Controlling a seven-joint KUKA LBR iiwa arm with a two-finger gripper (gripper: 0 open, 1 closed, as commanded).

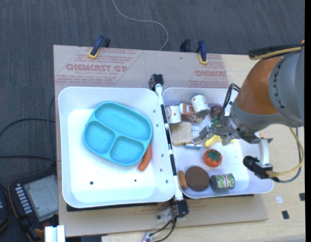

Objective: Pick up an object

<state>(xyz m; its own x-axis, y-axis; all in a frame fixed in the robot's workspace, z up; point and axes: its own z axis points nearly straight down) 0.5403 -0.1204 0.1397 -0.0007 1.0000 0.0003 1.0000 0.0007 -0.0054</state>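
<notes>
The jaws [210, 133] hung low in the right bin [256, 188], over a yellow piece [211, 141] and just beside a cracker [181, 132]; whether they were released or clenched could not be told. Below them lay a toy tomato [212, 158], a brown cookie [197, 178] and a green can [223, 181]. In the left bin [69, 135] sat a blue divided plate [117, 133] with a toy carrot [145, 159] against its edge.

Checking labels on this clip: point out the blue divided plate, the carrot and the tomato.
blue divided plate [117, 133]: camera view, on the ridge between its compartments.
carrot [145, 159]: camera view, middle of its orange body.
tomato [212, 158]: camera view, centre of its red top.
</notes>
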